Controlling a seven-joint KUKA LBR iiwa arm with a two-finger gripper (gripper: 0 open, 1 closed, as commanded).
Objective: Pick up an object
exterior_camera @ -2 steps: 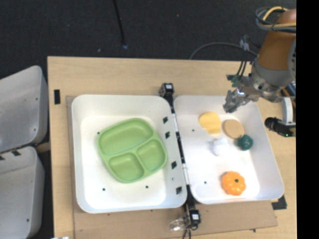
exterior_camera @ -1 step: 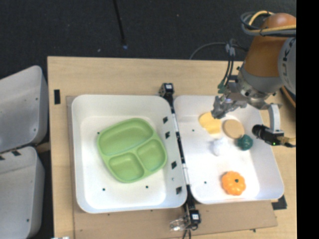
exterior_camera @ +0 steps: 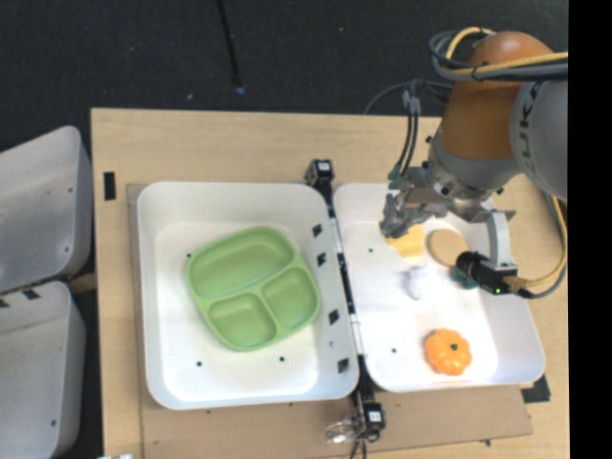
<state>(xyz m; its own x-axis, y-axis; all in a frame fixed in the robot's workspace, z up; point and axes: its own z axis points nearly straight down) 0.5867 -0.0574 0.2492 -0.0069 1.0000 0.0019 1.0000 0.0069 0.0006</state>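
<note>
My arm (exterior_camera: pixel 488 113), grey with an orange band, is reaching in from three o'clock and hanging over the right bin (exterior_camera: pixel 507 352). My pincer (exterior_camera: pixel 399 220) is pointing down at the bin's upper part, toward eleven o'clock of its floor, directly above a pale yellow block (exterior_camera: pixel 409 245). The block is lying just below the pincer tips, touching or nearly touching them; I cannot tell whether the pincer is spread or pressed together, since its tips are merging into a dark blur.

A tan round disc (exterior_camera: pixel 443 247) is lying just beside the block at its three o'clock. A small white lump (exterior_camera: pixel 416 280) is sitting near the block at its six o'clock. An orange pumpkin (exterior_camera: pixel 448 351) is resting well apart from these, toward five o'clock of the right bin.

The left bin (exterior_camera: pixel 163 371) is holding a green divided plate (exterior_camera: pixel 252 287), lying flat near its centre, with three compartments facing up. Both bins are sitting side by side on the wooden tabletop (exterior_camera: pixel 115 151), their inner rims touching along a row of black clips (exterior_camera: pixel 335 285).
</note>
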